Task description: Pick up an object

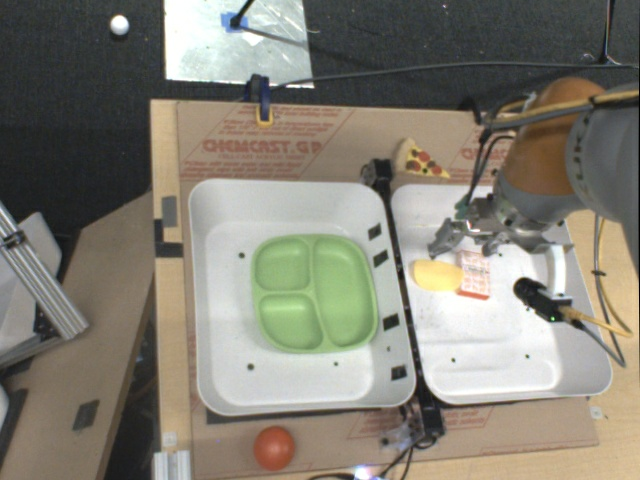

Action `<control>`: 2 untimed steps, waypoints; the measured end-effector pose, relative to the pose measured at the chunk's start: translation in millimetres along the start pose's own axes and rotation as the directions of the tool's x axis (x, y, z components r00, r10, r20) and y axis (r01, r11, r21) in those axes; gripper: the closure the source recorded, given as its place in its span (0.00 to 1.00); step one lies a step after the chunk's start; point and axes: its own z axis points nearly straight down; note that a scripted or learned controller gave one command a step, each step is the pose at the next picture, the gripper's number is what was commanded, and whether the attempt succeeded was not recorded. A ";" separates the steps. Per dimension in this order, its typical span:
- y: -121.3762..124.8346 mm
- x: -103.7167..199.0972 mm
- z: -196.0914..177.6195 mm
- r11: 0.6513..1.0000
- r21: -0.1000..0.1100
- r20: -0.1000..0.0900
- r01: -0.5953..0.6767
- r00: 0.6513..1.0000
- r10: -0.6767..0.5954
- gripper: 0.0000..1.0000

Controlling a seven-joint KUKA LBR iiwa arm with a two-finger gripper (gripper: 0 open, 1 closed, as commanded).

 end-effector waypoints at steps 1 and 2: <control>2.3 -0.3 48.3 1.000 -0.008 0.003 0.000 1.000 0.000 0.00; 5.6 -2.5 32.3 1.000 -0.020 0.007 -0.001 1.000 0.001 1.00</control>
